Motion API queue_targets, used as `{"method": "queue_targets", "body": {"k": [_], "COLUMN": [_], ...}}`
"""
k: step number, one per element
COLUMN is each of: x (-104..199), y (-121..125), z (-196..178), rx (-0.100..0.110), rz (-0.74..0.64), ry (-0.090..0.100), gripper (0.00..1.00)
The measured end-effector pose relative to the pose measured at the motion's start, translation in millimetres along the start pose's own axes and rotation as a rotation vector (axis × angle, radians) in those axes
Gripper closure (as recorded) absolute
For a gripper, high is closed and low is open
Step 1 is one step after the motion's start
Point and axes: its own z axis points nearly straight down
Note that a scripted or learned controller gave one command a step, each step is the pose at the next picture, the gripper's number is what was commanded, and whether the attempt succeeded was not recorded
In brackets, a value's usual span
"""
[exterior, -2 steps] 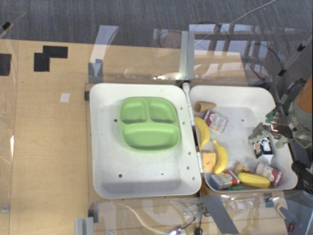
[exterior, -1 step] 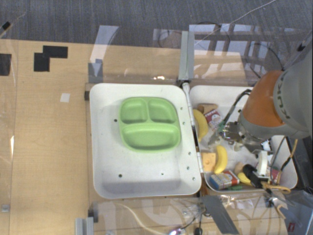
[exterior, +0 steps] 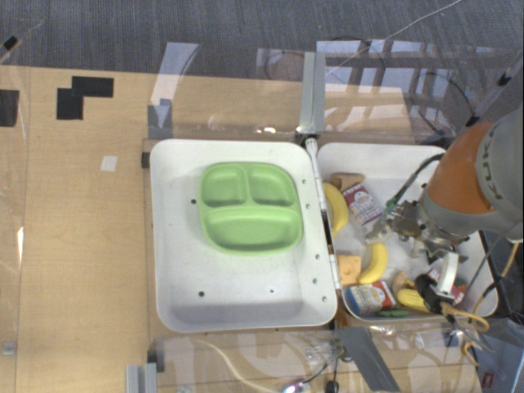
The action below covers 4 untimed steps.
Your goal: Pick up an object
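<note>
gripper [exterior: 399, 223] over right bin [exterior: 372, 150], where pickables lie | grip state: cannot tell | banana [exterior: 375, 263] just near-side, likely target | green plate [exterior: 250, 205] in left bin [exterior: 246, 305]

You get no readable text, number or brand here. The red-and-white packet [exterior: 363, 203] just left of the gripper [exterior: 391, 223] carries print, too small to make out. Same for the printed pack [exterior: 370, 298] below the gripper and a little to its left: coloured label, no legible words. Black blocky marks [exterior: 82, 95] on the bench [exterior: 82, 236], far left of the gripper, are plain shapes, not letters or digits.
</note>
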Motion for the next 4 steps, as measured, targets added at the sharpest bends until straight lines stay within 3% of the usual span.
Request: {"method": "queue_targets", "body": {"k": [1,2,3,4], "x": [16.3,20.5,35.9,75.0], "y": [-0.4,0.8,5.7,53.9], "z": [-0.7,-11.9,-18.1,-94.4], "rx": [-0.006,-0.008,0.011,0.008], "rz": [-0.218,-0.221,-0.469,-0.374], "ry": [-0.007,0.0,-0.003,-0.003], "gripper": [0.0,1.0,1.0,1.0]}}
